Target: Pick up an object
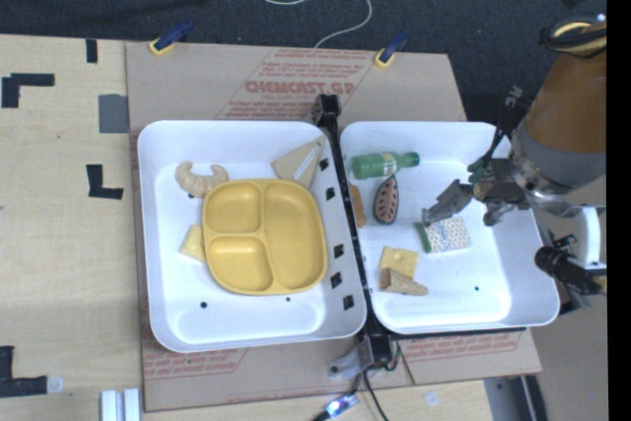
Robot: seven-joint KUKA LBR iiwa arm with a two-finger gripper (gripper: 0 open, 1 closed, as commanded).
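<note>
The gripper [463, 204] hangs over the right bin [493, 306]. Just below it lies a small patterned packet [449, 235]. To its left lie a bottle [385, 164] and an oval piece [386, 199]; farther below-left lies a cheese wedge [400, 270]. Well to its left, the left bin [163, 212] holds a divided plate [264, 237], with a croissant [200, 177] beyond the plate's far-left corner.

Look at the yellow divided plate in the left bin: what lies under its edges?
A pale wedge pokes out from under the yellow plate's left edge, and a tan curled piece sits at its upper left rim. How far either reaches underneath is covered.
</note>
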